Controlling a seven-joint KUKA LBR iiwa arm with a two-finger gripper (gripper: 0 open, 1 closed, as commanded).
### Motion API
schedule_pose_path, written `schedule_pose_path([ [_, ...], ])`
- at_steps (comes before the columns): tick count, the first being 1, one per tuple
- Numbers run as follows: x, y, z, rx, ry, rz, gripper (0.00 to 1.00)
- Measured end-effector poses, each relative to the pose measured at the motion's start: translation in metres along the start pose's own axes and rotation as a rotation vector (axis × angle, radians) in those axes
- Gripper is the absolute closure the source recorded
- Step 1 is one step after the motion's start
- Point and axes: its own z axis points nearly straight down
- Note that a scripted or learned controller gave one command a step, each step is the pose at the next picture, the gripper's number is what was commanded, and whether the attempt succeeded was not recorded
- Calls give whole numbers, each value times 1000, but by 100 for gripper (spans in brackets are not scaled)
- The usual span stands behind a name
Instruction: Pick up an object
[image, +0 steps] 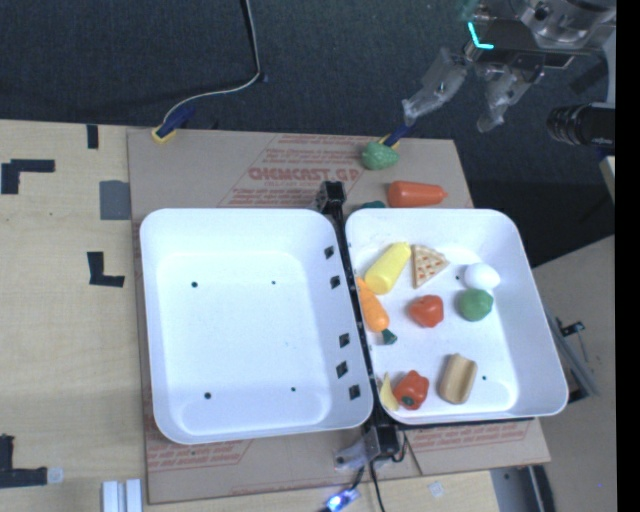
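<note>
Lying on the left of the tabletop, a few black marks and a grey patch. Spread beneath both bins, a sheet of cardboard with red lettering; near its upper left corner, a white cable ending at a yellow and blue clip.

Sitting left of centre, the left bin, white, with four small dark dots on its floor. Joined to the right bin along a middle seam studded with black clips.

Resting in the right bin, just past the seam: an orange carrot lying along the left wall, and beside it a yellow corn cob tilted toward the upper right. Next to the corn, touching or nearly so, a waffle-patterned wedge. Below that, a small red tomato. Near the bottom edge, a red pepper with a green stem, and just right of it a tan bread roll. Farther right, a white egg directly above a green ball, the two close together.

Lying outside the bins on the cardboard, above the right bin: a green lumpy toy with a blue and yellow handle, and to its right a second, larger carrot.

Hanging at the top right, well above the right bin and off the cardboard, the gripper, fingers spread apart with nothing between them.
</note>
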Motion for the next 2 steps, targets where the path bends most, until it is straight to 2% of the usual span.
schedule_pose_path([
  [1,46,5,126,13,0,-3,0],
  [2,182,-3,180,8,2,-14,0],
])
